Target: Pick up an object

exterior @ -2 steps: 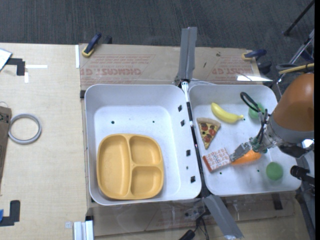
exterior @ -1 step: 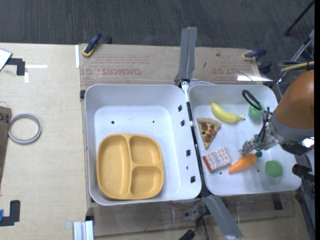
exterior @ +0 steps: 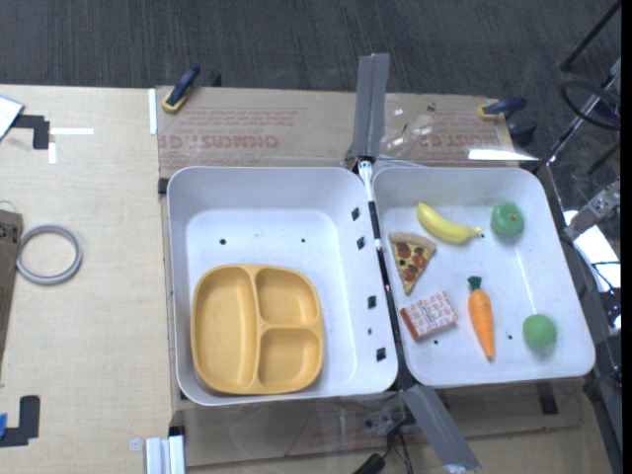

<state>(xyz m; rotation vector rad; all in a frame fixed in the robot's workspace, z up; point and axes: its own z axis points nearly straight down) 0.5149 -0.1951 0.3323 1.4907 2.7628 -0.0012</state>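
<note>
The right bin (exterior: 553, 368) holds several toy foods. A yellow banana (exterior: 446, 224) lies near its back, with a green apple (exterior: 508, 219) to its right. A pizza slice (exterior: 411, 259) lies by the bin's left wall. Below it sits a pink waffle block (exterior: 429, 317). An orange carrot (exterior: 481, 319) lies lengthwise in the middle, and a green lime (exterior: 539, 331) rests near the right wall. The left bin (exterior: 197, 200) carries a yellow divided plate (exterior: 258, 328) at its front.
A roll of tape (exterior: 45, 254) lies on the bench at the far left. Blue clamps (exterior: 182, 88) (exterior: 504, 108) hold cardboard behind the bins. A grey post (exterior: 371, 107) rises between the bins at the back.
</note>
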